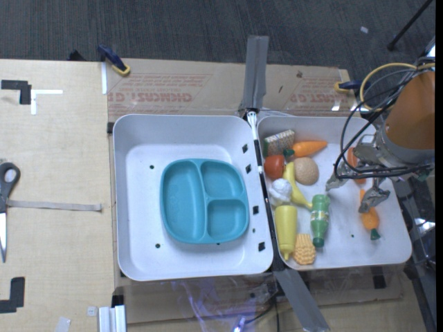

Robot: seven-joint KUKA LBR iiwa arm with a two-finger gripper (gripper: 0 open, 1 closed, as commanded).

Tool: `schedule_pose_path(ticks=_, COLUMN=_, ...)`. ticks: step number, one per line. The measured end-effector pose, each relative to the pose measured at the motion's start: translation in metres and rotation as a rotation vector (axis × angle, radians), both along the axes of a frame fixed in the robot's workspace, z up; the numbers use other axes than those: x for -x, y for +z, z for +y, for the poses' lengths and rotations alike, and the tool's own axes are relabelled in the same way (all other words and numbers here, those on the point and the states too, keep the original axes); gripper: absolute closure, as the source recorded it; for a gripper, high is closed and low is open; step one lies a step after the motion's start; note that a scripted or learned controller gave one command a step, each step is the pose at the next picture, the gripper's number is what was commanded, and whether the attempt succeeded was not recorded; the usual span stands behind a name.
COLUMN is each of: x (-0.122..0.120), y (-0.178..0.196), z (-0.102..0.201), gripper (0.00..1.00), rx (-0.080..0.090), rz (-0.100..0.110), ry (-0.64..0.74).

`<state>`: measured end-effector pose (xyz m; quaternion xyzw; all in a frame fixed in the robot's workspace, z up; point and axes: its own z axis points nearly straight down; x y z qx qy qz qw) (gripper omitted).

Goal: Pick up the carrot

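An orange carrot (309, 146) with a green top lies near the back of the right bin (346, 251), pointing right. A second, smaller orange carrot-like piece (371, 218) with a green end lies near the bin's right side. My gripper (354, 191) hangs over the right half of that bin, open, with nothing between its fingers. One fingertip (333, 182) is close to the beige potato (305, 171); the other fingertip (374, 200) is just above the smaller orange piece. The back carrot is well to the gripper's left and behind it.
The right bin also holds a tomato (274, 164), banana (297, 191), green bottle (319, 218), yellow bottle (286, 228) and corn (303, 249), packed along its left side. A teal divided plate (205, 200) sits in the left bin (131, 206). Scissors (5, 185) lie far left.
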<state>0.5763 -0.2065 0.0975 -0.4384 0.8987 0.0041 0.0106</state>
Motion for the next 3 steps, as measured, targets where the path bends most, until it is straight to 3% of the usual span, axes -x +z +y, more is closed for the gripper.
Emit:
schedule_pose_path(ticks=1, x=0.036, y=0.001, z=0.005, gripper=0.00, rx=0.001, rz=-0.011, ry=0.181)
schedule_pose_path(ticks=2, x=0.027, y=0.002, z=0.007, gripper=0.00, rx=-0.011, rz=0.009, ry=0.453)
schedule_pose_path(ticks=3, x=0.023, y=-0.004, z=0.009, gripper=0.00, rx=-0.007, rz=-0.005, ry=0.677)
